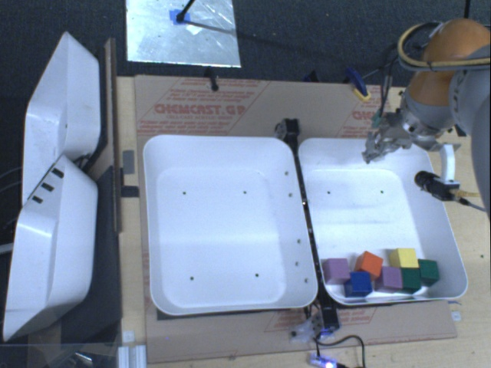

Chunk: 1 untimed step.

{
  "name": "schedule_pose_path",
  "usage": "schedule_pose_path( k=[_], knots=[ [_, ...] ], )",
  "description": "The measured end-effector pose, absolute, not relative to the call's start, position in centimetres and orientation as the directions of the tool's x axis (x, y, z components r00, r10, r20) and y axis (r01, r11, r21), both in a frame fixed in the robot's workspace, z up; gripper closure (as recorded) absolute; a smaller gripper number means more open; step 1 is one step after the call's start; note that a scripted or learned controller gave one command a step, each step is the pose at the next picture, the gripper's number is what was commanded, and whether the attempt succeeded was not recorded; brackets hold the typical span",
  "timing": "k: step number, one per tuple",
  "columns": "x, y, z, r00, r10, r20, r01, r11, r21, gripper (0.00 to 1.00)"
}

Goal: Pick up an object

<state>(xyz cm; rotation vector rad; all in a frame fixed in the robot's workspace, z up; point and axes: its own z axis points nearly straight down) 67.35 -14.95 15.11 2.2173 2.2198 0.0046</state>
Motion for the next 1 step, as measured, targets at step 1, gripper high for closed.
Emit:
schedule_pose_path(
  k=[1],
  knots=[
    [67.31,-15.48,19.58,0.000,1.000,-0.001,1.000,0.000,0.005,1.00]
  ],
)
